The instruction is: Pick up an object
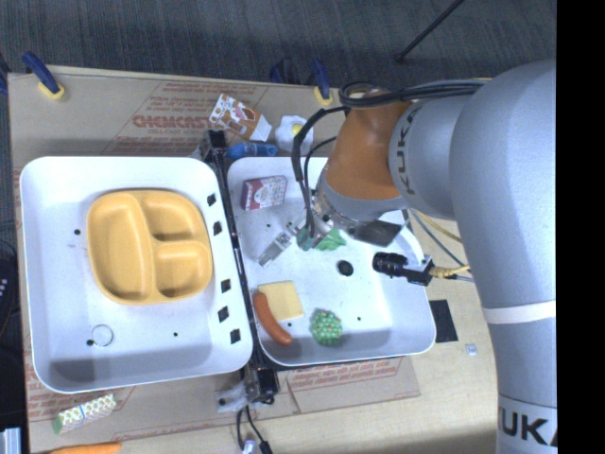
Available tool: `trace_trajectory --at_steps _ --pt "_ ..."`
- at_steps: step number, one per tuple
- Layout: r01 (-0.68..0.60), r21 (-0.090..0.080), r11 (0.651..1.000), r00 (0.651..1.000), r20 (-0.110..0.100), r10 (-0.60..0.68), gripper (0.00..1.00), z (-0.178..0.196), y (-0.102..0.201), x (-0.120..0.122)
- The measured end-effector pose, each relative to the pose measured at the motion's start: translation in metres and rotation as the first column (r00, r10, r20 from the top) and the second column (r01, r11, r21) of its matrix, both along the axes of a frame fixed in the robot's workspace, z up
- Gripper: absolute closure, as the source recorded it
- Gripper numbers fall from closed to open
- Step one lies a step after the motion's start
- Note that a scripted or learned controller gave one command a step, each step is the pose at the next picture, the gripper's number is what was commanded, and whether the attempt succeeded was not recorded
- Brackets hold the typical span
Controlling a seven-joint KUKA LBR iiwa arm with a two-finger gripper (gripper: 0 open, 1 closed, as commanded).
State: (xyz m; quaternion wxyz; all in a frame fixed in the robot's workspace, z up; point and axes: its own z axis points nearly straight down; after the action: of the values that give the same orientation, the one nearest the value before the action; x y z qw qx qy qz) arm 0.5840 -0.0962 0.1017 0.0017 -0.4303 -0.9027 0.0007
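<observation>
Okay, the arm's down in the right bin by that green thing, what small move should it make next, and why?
Probably close and lift slightly. The gripper sits low in the right bin, right at the green object, but whether the object sits between its fingers is unclear, so a small lift would test the grasp.

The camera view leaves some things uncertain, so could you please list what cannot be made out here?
- Tool: the wrist above hides its fingers; open or shut is unclear.
- Green object: partly under the tool, shape unclear; held or not, cannot tell.
- Small box: label too small to read.
- Right bin: its far corner is covered by the arm.
</observation>
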Motion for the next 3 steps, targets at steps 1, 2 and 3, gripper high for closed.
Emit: trace_trajectory --at_steps 1,2,3 --pt "-0.317 0.001 0.948 0.948 0.000 0.317 0.00 -0.010 -0.001 0.051" --pt "-0.025 0.000 1.000 1.000 0.000 0.025 0.00 0.023 -0.001 -0.004" --pt "0.482 -0.001 0.876 0.876 -0.002 -0.482 0.00 -0.011 -0.007 -0.070"
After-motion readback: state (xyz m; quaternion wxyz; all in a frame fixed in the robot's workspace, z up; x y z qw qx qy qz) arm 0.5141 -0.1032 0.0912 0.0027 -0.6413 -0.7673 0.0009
